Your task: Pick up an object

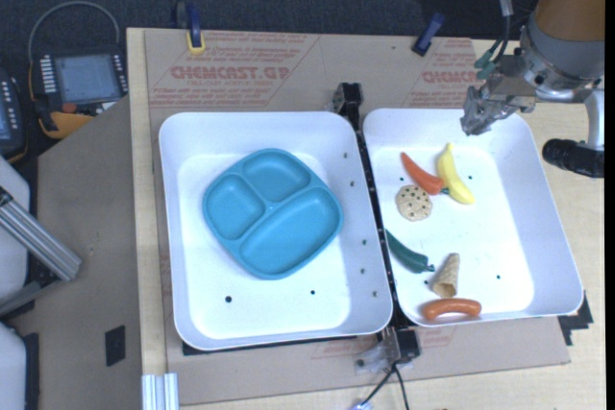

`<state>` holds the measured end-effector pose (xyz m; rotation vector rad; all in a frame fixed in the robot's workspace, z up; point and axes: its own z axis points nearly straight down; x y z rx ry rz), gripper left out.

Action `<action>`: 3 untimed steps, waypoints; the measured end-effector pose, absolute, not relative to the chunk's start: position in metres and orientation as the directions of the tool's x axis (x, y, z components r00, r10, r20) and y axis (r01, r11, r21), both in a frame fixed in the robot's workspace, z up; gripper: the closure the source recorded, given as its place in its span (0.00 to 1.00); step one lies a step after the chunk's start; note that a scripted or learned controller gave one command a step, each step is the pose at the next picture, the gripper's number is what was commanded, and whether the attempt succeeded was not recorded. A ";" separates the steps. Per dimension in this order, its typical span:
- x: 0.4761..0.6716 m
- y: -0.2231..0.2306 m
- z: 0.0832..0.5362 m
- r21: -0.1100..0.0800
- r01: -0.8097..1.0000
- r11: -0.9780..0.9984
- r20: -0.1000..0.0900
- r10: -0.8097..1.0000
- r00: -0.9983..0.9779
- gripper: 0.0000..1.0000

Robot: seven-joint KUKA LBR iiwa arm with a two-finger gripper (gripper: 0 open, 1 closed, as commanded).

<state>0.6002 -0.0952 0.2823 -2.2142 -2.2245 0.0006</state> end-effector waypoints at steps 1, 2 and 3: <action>0.584 -0.047 0.262 -0.005 1.000 0.004 0.002 1.000 -0.004 1.00; 0.565 0.000 0.264 -0.003 1.000 0.005 0.002 1.000 -0.005 1.00; 0.552 0.043 0.261 -0.004 1.000 0.005 0.002 1.000 -0.005 1.00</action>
